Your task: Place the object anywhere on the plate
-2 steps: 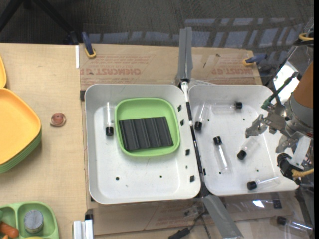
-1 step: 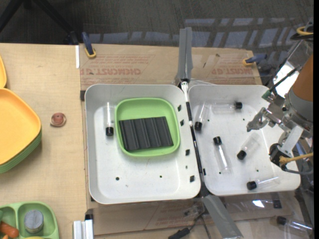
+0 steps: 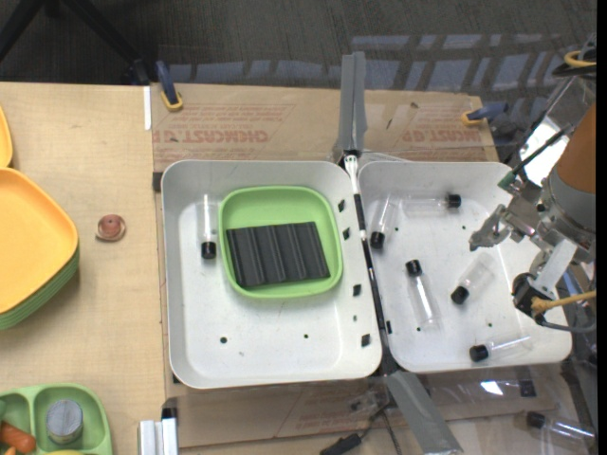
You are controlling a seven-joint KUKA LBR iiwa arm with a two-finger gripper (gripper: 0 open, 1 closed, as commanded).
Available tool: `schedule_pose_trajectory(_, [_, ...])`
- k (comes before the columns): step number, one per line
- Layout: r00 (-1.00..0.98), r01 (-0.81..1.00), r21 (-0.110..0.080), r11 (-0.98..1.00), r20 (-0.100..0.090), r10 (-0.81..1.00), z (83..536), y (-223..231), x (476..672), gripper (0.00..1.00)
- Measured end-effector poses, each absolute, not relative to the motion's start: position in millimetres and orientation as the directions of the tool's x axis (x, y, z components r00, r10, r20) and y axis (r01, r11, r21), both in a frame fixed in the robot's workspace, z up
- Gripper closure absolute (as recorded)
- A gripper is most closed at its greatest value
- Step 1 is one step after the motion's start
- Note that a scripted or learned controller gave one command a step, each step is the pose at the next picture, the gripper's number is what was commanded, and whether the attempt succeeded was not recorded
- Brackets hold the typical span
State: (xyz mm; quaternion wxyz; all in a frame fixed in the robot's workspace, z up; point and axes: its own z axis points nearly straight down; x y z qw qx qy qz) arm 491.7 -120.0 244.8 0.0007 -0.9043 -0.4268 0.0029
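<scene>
A green plate (image 3: pixel 281 203) lies in the left bin (image 3: pixel 275 349), with a dark ridged block (image 3: pixel 276 254) resting on its middle. Just left of the plate lies a clear vial with a black cap (image 3: pixel 207 226). The right bin (image 3: pixel 446 335) holds several more black-capped clear vials, among them one (image 3: pixel 418 294) at the centre and one (image 3: pixel 471 280) toward the right. My gripper (image 3: pixel 514 254) hangs over the right bin's right side, just up and right of that vial. It is open with nothing between its fingers.
Two more vials, one (image 3: pixel 380 224) by the divider and one (image 3: pixel 499 349) at the front of the right bin. On the bench to the left are a stack of yellow plates (image 3: pixel 33 249), a small red cap (image 3: pixel 111 226) and a green compartment tray (image 3: pixel 47 420).
</scene>
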Motion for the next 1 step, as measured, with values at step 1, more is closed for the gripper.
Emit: schedule_pose_trajectory(1, [0.733, 0.681, -0.004, -0.733, -0.004, 0.681, 231.5, -129.7, 487.1, 0.00])
